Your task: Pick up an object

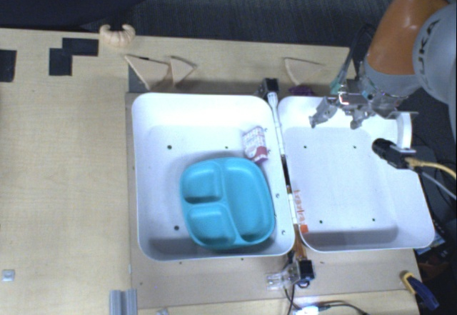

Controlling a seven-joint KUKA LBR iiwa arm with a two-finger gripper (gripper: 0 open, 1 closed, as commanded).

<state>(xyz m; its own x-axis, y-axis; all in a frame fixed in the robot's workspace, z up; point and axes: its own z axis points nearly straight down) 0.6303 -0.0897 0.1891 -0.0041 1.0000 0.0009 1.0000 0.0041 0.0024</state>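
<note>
Nearest edge: small clear plastic clip with a black part and thin wires [293,274], on the bench just in front of the tray's right front corner.

Landmark = turquoise plastic tray with three compartments [228,199]. It lies flat in the left shallow white bin [153,128], toward the near right part and slightly rotated.

Small white crinkled packet with red print [255,143] sits just behind the tray's far right corner, touching or almost touching its rim, hard against the bin's right wall. Print is too small to read.

Right of the tray, on the rim where the two bins meet: narrow white strip label with orange-red marks [298,208]. Text not legible.

Right shallow white bin [350,192] is just beyond that rim.

Two-finger gripper [334,121] hangs over the right bin's far end, well apart from the tray, behind and to the right of it. Fingers are spread with nothing between them. Not touching packet or tray.

Small purple thing [303,91] lies behind the right bin's far rim, just left of the gripper. Can't make out what it is.

Orange band [400,28] shows on the arm far right of the tray. Dark letters on the grey link beside it are cut by the frame edge, possibly part of "KUKA".
</note>
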